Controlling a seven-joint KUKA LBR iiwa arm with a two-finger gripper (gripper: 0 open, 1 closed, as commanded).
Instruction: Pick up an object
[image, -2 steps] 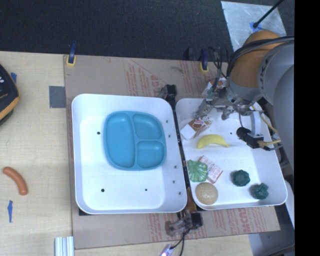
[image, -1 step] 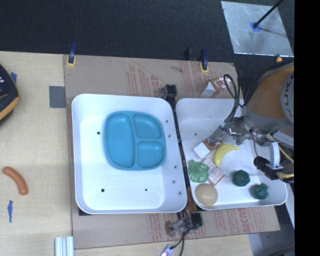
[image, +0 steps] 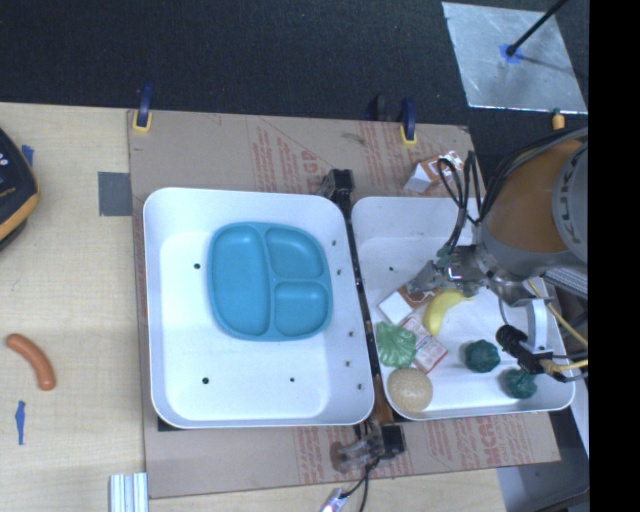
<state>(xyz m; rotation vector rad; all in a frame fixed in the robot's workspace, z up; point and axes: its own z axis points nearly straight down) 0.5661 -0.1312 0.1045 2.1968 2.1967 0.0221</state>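
Note:
The right bin (image: 400, 228) holds several small objects. A yellow banana-shaped toy (image: 440, 311) lies near its middle, and my gripper (image: 447, 277) hangs just above the toy's upper end. Whether it touches the toy is unclear. A green leafy toy (image: 395, 344) lies to the lower left of the banana, beside a red and white packet (image: 428, 352). A tan round object (image: 409, 389) sits at the bin's front edge. Two dark green lumps (image: 481, 355) (image: 519, 383) lie at the front right. The grey arm with its orange band (image: 530, 205) covers the bin's right side.
The left bin (image: 180, 380) carries a blue divided plate (image: 270, 280). A sausage toy (image: 32, 360) lies on the bench at far left, outside the bins. Cables (image: 462, 195) and black clamps (image: 340, 183) sit along the bins' edges. A black and yellow device (image: 12, 190) rests at the left edge.

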